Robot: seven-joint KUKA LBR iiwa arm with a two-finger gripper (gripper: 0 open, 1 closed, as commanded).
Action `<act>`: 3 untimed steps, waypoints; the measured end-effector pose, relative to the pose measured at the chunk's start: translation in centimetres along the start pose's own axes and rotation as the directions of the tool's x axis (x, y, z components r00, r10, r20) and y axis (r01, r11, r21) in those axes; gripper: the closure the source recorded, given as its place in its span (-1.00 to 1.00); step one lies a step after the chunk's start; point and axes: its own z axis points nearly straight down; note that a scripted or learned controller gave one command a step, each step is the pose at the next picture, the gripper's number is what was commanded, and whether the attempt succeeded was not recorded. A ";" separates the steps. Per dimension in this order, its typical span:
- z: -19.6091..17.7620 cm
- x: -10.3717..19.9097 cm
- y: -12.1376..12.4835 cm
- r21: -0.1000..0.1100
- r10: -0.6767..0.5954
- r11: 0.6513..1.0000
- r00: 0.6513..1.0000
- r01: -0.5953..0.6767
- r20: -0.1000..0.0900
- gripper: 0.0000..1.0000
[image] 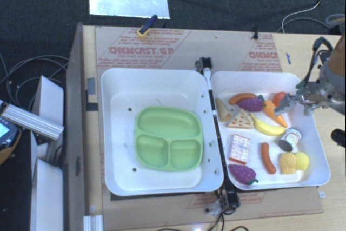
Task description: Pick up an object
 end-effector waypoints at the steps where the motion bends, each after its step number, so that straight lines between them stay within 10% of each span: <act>1: 7.7 -4.0 8.7 0.003 -0.002 1.000 1.000 0.002 -0.001 -1.00; 2: 12.9 -4.0 7.5 0.004 -0.001 1.000 1.000 0.001 -0.002 -1.00; 3: 11.7 -4.0 7.7 -0.001 -0.003 1.000 1.000 0.003 0.000 1.00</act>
